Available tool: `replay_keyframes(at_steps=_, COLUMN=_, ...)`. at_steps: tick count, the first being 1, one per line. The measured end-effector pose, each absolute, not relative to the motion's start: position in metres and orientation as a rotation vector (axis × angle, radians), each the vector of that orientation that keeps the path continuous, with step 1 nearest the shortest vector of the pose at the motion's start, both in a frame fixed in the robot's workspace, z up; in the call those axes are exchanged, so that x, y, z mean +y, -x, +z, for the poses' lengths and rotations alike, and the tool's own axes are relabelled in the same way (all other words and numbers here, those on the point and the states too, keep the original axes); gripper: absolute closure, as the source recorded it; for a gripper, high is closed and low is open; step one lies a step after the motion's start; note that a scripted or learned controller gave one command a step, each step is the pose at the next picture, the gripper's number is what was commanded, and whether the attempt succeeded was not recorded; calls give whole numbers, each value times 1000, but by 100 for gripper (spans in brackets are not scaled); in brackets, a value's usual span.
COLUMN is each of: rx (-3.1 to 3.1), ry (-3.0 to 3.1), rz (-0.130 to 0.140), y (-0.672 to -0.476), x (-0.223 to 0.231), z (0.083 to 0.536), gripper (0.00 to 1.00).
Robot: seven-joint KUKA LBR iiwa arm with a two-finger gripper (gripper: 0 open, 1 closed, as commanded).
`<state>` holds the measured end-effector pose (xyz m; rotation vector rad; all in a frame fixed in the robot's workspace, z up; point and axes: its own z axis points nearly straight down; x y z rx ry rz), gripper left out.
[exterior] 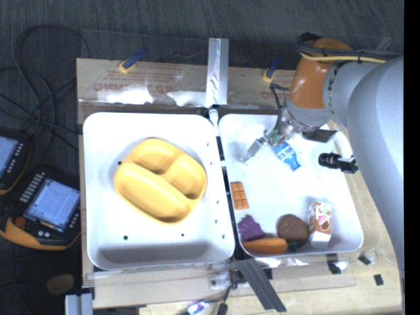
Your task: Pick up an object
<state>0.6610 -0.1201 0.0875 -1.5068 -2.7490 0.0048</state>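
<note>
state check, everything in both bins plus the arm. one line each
pincer: low in the right bin, fingers unclear
blue packet: lying in the right bin, beside the pincer
yellow bananas: resting in the left bin
orange wafer: flat against the right bin's left wall
purple grapes: resting at the right bin's near edge
carrot: lying on its side by the grapes
brown potato: resting
small carton: upright

Wooden bench (pixel 98 77), left white bin (pixel 98 176), right white bin (pixel 344 195) side by side
</note>
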Motion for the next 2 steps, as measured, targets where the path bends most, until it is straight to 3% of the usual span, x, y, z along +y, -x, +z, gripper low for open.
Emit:
replay_keyframes(at_steps=1, rx=-2784, ry=1458, rz=6, y=-647, x=-117, z=93, gripper=0)
replay_keyframes(at_steps=2, rx=-2569, ry=1822, rz=-3, y=-661, x=-144, z=88, gripper=0)
